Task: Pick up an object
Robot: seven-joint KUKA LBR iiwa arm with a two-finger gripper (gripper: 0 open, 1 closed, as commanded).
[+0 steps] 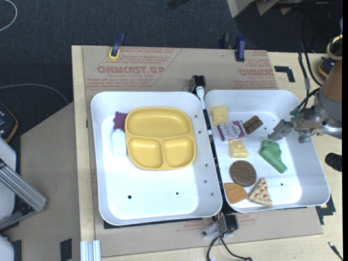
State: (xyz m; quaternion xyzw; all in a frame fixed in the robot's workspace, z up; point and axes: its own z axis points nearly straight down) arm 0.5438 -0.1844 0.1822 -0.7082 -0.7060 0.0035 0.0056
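- Dark carpet floor surrounds the worktop, brown board with red lettering, two blue clamps at its far edge.
- Two shallow white bins side by side: left bin, right bin.
- Left bin: yellow divided tray near the far side; white bottle with purple cap just beside the tray's left edge, touching or nearly so.
- Right bin, loose toy food: pale yellow cheese block at far left; purple-and-white packet next to it; brown chocolate piece just right of the packet; small yellow wedge below the packet.
- Green object mid-bin, lying flat.
- Round brown cookie near the front; orange cracker and pizza slice at the front edge, touching each other.
- Arm enters from the right; claw sits over the right bin's right half, above and just right of the green object.
- Claw fingers spread apart, nothing between them.
- No pick made; every object rests on the bin floor.
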